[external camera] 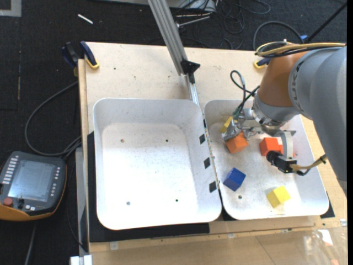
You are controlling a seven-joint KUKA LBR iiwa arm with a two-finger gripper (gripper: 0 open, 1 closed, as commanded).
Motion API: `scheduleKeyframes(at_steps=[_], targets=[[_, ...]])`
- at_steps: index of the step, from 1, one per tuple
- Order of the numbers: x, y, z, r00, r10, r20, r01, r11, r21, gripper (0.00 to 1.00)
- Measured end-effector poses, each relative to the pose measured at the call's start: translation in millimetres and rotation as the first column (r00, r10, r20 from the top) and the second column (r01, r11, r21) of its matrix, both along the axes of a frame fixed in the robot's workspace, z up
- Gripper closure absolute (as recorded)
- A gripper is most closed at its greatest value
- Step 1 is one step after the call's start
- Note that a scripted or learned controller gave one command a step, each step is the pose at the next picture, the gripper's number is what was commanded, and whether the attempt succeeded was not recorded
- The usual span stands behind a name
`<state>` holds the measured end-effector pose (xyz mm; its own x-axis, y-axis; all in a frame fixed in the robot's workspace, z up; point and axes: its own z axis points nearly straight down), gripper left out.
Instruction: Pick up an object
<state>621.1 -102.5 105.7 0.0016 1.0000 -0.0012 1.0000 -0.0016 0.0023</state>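
Orange, the small block [237,143] sits in the right bin [314,203] directly under the end effector [236,132], whose state I cannot tell, near a blue cube [234,179].

Two white bins [149,106] sit side by side; the right one holds two orange blocks [237,143], two yellow blocks [277,196] and one blue block [234,179].
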Motion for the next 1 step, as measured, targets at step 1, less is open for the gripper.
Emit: scheduleKeyframes(at_steps=[1], targets=[[31.5,75.5,94.9,1.0,0.011,0.008,-0.011,1.0,0.003,1.0]])
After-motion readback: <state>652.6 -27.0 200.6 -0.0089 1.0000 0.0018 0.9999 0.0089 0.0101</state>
